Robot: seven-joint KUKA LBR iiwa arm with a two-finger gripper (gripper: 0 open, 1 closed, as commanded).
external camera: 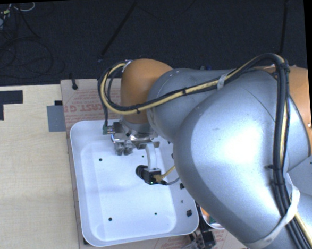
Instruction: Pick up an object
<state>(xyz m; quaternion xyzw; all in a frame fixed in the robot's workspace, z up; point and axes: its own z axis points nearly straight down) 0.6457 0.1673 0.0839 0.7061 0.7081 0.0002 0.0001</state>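
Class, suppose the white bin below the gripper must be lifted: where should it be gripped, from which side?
Probably the white bin by its rim on the view's left, from above: that lip is thin and raised, so pinchable; the floor is flat, and the arm covers the right side.

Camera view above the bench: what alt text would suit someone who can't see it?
A large grey robot arm with an orange band reaches in from the right, its gripper hanging over the far half of a shallow white bin. The bin sits on a pale bench.
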